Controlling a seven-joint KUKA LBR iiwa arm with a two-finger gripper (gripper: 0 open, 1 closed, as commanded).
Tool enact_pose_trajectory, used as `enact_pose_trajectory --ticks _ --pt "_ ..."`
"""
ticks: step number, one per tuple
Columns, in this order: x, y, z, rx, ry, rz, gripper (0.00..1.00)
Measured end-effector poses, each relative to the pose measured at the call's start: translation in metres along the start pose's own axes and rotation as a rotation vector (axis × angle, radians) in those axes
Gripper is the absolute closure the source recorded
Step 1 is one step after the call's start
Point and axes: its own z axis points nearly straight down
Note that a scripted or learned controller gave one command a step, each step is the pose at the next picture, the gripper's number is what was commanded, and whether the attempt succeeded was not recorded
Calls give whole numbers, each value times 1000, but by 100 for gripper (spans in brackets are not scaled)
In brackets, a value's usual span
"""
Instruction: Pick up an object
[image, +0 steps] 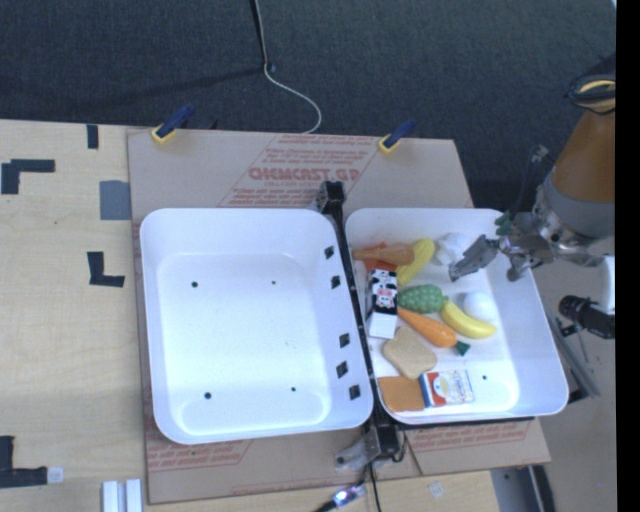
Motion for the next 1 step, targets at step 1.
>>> enact_pose_trajectory --ticks 1 --pt "45 -40 150 3 2 2 0"
